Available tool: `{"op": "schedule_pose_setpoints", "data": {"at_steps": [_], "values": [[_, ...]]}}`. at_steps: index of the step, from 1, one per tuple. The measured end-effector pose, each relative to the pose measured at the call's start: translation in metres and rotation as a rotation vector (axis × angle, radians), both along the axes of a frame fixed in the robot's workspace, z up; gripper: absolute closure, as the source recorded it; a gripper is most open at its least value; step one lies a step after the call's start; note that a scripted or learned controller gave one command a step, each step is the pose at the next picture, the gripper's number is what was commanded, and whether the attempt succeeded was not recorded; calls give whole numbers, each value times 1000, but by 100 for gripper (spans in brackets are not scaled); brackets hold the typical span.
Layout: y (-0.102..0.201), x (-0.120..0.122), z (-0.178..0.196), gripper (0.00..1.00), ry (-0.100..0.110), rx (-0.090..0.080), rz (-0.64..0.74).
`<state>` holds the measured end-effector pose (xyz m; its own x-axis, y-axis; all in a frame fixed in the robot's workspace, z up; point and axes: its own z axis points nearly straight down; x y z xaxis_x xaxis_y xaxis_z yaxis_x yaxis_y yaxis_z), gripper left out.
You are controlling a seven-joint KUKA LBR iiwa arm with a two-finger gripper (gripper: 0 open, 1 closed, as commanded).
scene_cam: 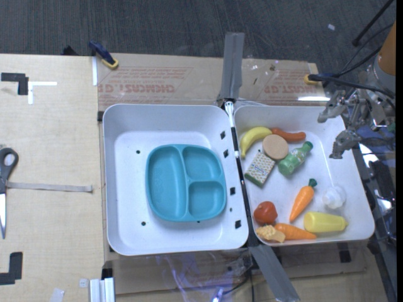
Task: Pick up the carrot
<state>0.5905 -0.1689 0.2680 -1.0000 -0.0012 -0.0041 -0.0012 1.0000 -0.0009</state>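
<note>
Carrot lies in the right bin; gripper hovers at its two o'clock, fingers spread, pinching nothing.

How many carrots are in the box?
2, both in the right bin. One carrot with a green top leans near the middle. Another carrot lies along the front edge. Others might hide underneath.

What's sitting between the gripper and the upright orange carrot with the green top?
In the camera view, bare white bin floor lies between the gripper and the carrot; the green bottle sits just left of that line.
</note>
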Motion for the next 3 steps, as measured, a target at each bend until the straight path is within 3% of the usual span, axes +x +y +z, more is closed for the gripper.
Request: {"op": "schedule_pose_setpoints", "data": {"at_steps": [1,2,3], "values": [[-9,-67,-140,0,1,0,283],[21,-85,-162,0,-44,-28,742],[22,-87,-155,100,-34,-23,745]]}}
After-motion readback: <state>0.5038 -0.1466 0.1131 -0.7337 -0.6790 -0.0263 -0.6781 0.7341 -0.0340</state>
